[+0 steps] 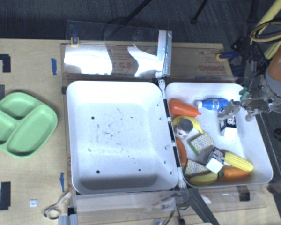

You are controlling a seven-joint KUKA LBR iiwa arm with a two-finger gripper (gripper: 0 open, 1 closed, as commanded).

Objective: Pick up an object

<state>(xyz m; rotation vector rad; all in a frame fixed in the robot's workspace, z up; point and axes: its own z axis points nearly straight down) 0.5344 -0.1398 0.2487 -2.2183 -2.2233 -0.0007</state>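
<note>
Dark carpet is filling the top of the shot, with a light wooden bench [28,182] sitting below it and carrying two shallow white bins side by side. Left bin [84,97] is showing just some faint scuffs and a few small dark dots on its floor. Right bin [264,170] is holding all the clutter: an orange carrot [183,108] near the top, a blue and white bottle [211,104] beside it, a yellow round thing [183,124] below, a checkered packet [201,142], a corn cob [239,161] and a banana [203,178] along the bottom edge. Arm is coming in from the right, and the gripper [228,121] is hanging over the upper right part of that bin, just right of the bottle. Honestly can't tell how the jaws are standing. Brown cardboard [210,62] behind the bins is carrying red print, too blurry to read. Green divided plate [21,124] is sitting far left on the bench.
</note>
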